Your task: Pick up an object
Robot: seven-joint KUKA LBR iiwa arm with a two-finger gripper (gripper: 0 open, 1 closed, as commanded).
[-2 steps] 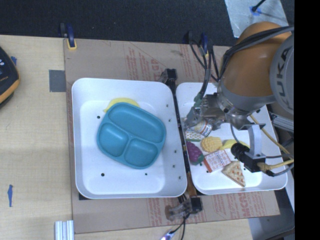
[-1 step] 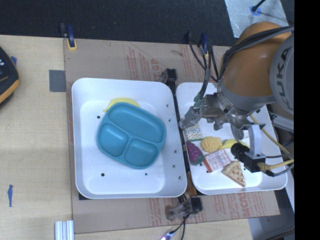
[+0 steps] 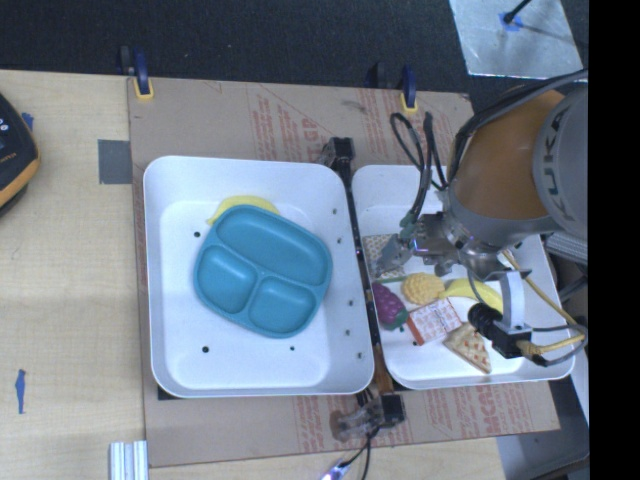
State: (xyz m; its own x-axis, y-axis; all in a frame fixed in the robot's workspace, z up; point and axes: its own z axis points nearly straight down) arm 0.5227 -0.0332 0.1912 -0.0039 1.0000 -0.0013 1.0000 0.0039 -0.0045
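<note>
We see the gripper low over the right bin; we cannot tell its state. The purple toy and yellow corn-like toy lie just below it.

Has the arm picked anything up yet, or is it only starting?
Nothing looks lifted yet. The gripper is low over the right bin, near its left side, and the purple toy, yellow corn-like piece and red-and-white packet lie on the bin floor. The blue plate sits in the left bin. Grasping and lifting remain.
</note>
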